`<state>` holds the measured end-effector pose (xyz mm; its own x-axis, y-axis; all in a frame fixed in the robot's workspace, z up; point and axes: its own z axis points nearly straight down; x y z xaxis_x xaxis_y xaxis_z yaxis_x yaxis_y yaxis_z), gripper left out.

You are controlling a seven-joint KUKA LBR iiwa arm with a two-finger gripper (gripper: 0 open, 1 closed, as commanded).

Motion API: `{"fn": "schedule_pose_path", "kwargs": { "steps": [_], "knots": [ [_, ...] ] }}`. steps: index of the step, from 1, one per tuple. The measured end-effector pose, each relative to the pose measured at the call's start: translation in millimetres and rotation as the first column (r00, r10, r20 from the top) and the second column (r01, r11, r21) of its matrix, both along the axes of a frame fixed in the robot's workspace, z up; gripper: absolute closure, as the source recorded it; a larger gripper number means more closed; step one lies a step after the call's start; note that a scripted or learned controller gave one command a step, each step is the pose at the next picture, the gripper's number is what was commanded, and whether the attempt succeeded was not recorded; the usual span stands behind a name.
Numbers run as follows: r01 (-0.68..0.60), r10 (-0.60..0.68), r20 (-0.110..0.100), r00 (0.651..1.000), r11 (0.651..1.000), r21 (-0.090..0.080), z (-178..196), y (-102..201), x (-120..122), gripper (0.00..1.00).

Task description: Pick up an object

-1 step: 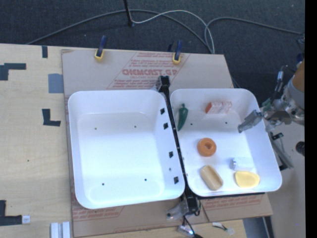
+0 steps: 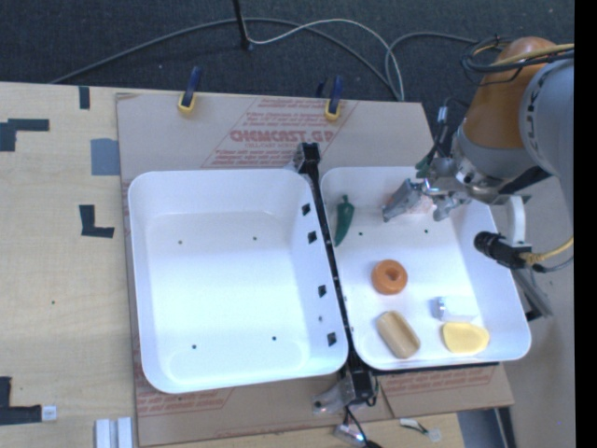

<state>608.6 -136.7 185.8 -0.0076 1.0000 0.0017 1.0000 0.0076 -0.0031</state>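
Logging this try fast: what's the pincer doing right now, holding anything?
Pincer: over the right bin's far end, nothing visibly held; open or closed cannot be told.

Two white bins are seen side by side. The right bin (image 2: 485,348) holds a green pepper (image 2: 344,217), an orange ring (image 2: 389,276), a tan roll (image 2: 398,334), a yellow piece (image 2: 465,337) and a small grey item (image 2: 437,306), perhaps metal. The gripper (image 2: 403,201) is held over its upper part.
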Motion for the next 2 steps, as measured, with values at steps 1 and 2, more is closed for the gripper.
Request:
{"fn": "schedule_pose_path", "kwargs": {
  "steps": [1, 2],
  "knots": [
    [-0.032, 0.032, 0.001, 1.000, 1.000, -0.002, -13.8, -31.8, -23.6, 0.00],
    [0.005, -0.005, 0.003, 1.000, 1.000, -0.001, 4.2, 18.7, -78.5, 0.00]
  ]
}}
